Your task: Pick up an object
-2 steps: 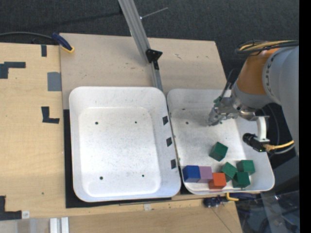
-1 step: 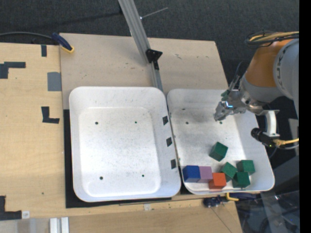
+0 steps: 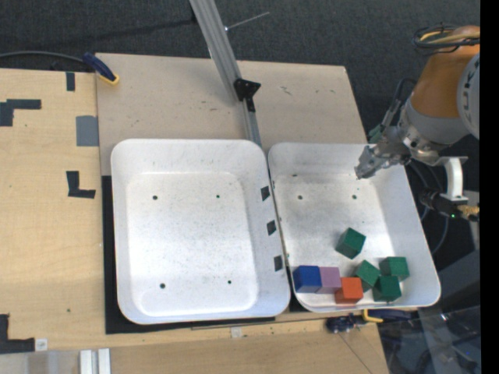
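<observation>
The right bin (image 3: pixel 312 170) holds several small blocks near its front edge. A green cube (image 3: pixel 351 242) lies alone toward the middle. Along the front sit a blue cube (image 3: pixel 307 278), a lilac cube (image 3: pixel 330 278), an orange cube (image 3: pixel 351 290) and three more green cubes (image 3: pixel 387 278). My gripper (image 3: pixel 366 166) hangs over the far right corner of this bin, pointing down and left, well apart from the blocks. Nothing shows between its tips.
The left bin (image 3: pixel 125 162) stands beside the right one. A slanted metal rail (image 3: pixel 222 49) with a black clamp runs from the top down to the gap between the bins. A blue and yellow tool (image 3: pixel 101 67) lies at the bench's far left.
</observation>
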Robot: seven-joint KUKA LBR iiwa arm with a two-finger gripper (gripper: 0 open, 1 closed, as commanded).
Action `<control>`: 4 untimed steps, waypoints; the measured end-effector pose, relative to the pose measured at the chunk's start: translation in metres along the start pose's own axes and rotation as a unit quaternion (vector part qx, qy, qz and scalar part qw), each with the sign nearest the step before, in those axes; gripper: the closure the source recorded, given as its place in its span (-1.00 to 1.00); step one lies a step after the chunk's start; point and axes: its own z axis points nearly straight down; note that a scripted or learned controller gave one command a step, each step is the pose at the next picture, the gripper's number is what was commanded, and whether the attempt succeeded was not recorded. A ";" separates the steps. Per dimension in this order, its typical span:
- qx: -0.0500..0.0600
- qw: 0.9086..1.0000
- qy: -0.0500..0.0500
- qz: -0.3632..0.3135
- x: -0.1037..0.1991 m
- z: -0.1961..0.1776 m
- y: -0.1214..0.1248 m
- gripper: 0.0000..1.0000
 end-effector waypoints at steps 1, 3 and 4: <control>0.000 1.000 0.000 0.000 0.004 -0.044 0.004 1.00; 0.003 1.000 0.001 -0.003 0.110 -0.033 0.002 1.00; 0.002 1.000 0.001 -0.003 0.159 -0.035 0.008 1.00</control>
